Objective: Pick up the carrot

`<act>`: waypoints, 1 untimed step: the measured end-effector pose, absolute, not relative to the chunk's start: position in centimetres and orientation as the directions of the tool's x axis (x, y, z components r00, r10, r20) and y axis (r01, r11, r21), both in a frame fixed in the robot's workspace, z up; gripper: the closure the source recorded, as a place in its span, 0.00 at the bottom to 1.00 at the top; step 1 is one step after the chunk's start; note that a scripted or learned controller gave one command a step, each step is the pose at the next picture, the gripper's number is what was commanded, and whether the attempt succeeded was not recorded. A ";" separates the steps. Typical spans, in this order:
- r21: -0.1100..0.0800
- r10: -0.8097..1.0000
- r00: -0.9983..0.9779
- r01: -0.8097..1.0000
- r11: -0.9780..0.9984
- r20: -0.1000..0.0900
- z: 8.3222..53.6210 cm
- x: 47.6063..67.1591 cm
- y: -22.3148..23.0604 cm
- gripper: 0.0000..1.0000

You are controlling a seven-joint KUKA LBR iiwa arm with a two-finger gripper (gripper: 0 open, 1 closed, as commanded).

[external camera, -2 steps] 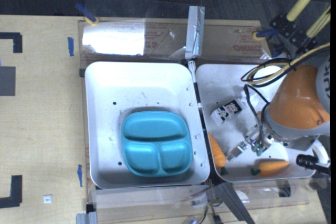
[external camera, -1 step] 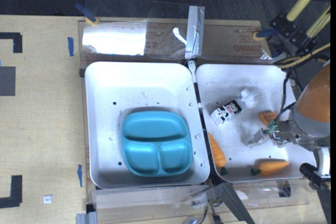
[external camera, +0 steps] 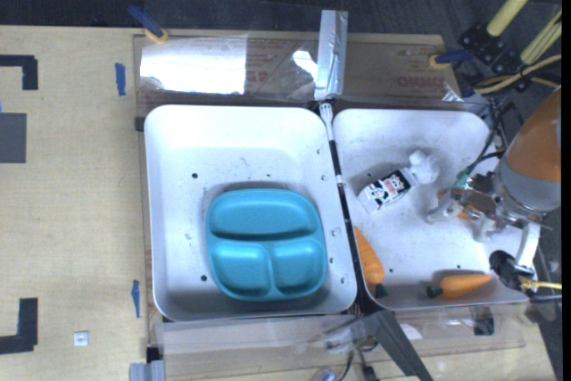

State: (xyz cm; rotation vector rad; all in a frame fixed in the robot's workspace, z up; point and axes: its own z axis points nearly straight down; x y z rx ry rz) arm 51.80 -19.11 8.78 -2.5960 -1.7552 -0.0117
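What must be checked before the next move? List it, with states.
1. Carrot in sight: ok, one carrot lies along the right bin's bottom wall, a second carrot by its left wall.
2. Carrot gripped: not ok, the gripper sits apart from both.
3. Which carrot is meant: cannot tell.
4. Room around carrots: not ok, both hug walls.
5. Carton apart from carrots: ok.

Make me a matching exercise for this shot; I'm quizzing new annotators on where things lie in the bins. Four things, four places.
Things:
1. blue tray
2. carrot by the divider
3. carrot with the green stem end
4. black-and-white carton

Places:
A. right bin, near the front edge
B. left bin
C. right bin, around the middle
D. right bin, against its left wall

Pairs: 1-B, 2-D, 3-A, 4-C
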 end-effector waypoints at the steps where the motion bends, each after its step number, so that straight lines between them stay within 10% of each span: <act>1: 0.004 0.997 -0.079 0.997 0.079 0.011 8.8 55.2 -20.3 0.00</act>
